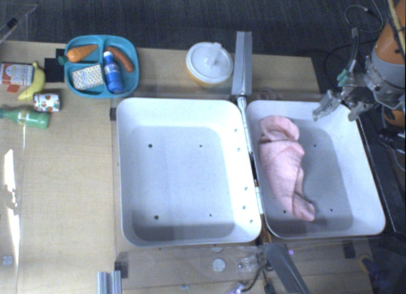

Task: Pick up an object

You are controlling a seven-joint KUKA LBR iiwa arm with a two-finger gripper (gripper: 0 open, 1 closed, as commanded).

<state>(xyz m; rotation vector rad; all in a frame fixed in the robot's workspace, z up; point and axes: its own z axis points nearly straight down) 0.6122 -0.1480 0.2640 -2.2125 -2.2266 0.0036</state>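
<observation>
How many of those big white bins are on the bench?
2, side by side: the left bin nearer the blue tray, the right bin holding a pink cloth.

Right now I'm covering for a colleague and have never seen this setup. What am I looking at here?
One camera fixed above a bench looks down at a slant. The grey machine with an orange band at the right is a robot arm; its two-finger gripper hangs over the right bin's far edge, holding nothing. A crumpled pink cloth lies in that bin. The left bin sits beside it. Behind them are a blue tray of toy food, a lidded cup and a few small toys at the left.
</observation>
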